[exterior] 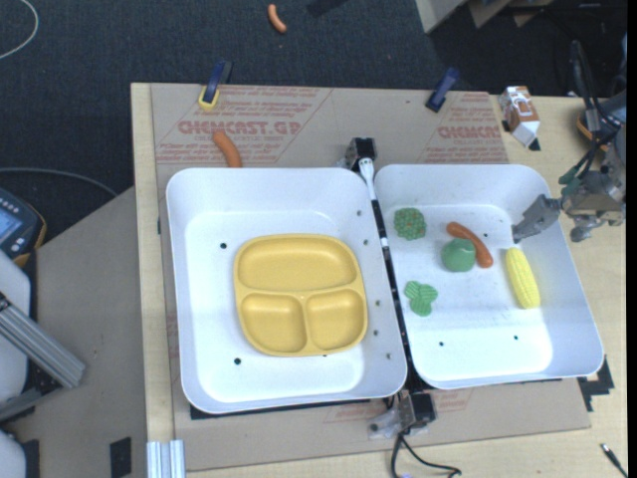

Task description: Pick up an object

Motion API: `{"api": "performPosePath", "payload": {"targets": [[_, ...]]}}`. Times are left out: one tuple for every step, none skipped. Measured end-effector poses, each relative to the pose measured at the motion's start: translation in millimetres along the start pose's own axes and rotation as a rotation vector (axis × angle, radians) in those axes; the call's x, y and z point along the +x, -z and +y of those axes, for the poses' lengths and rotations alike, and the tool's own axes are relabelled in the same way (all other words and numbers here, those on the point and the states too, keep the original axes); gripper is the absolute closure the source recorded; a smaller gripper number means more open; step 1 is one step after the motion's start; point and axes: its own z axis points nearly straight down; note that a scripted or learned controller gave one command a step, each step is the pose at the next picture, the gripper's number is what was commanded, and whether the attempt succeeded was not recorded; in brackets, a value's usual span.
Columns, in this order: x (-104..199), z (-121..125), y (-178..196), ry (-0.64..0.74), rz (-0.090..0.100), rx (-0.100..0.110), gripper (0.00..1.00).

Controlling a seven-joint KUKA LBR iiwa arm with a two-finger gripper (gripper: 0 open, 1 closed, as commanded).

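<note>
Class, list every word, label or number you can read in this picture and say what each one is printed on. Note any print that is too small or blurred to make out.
"CHEMCAST GP": red print on the brown board, top left, repeated in rows; the lower rows are too faint to read.
Red print on the board, top right: likely the same text, too blurred to confirm.
Small carton at top right: markings too small to read.
Device at the left edge: display unreadable.

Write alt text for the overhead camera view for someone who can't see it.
A robot gripper hovers at the right bin's upper right edge, above toy food: corn cob, green ball, orange sausage and two green leafy pieces. The left bin holds a yellow divided plate.
</note>
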Motion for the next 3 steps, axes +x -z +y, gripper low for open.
{"api": "performPosePath", "payload": {"targets": [[0.7,2.4,7.4,0.004,-0.003,-0.013,0.0],[11.0,-0.1,-48.5,0.004,0.0,-0.006,0.0],[11.5,0.4,-91.4,0.003,0.0,-0.007,0.0]]}}
